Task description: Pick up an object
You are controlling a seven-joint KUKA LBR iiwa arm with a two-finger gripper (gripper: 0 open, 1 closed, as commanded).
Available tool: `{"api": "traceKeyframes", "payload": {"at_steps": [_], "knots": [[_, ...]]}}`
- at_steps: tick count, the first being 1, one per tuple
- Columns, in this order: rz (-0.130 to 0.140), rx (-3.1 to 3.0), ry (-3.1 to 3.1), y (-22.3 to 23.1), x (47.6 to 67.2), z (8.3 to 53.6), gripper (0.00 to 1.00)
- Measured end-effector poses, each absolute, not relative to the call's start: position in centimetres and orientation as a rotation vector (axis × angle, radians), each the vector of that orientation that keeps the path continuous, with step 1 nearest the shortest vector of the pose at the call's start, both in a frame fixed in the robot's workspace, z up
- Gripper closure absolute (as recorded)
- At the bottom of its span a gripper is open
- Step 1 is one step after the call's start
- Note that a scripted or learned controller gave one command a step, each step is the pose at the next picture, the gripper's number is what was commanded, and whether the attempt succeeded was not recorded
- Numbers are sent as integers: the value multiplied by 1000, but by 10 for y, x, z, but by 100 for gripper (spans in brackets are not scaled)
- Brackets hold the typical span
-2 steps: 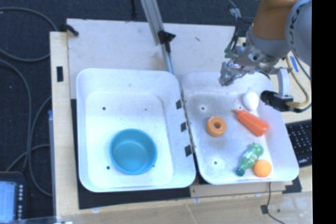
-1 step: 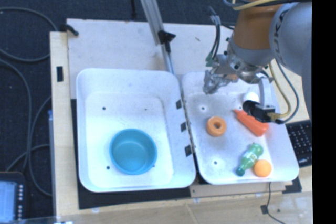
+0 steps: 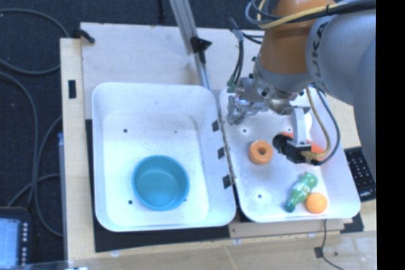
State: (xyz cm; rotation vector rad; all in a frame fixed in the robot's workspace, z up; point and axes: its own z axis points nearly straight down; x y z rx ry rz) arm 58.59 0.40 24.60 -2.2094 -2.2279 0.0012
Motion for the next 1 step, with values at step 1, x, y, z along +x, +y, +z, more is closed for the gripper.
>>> {"api": "traceKeyframes", "payload": {"at_steps": [1], "knots": [[1,-2206,-2228,48,572,251,100]]}}
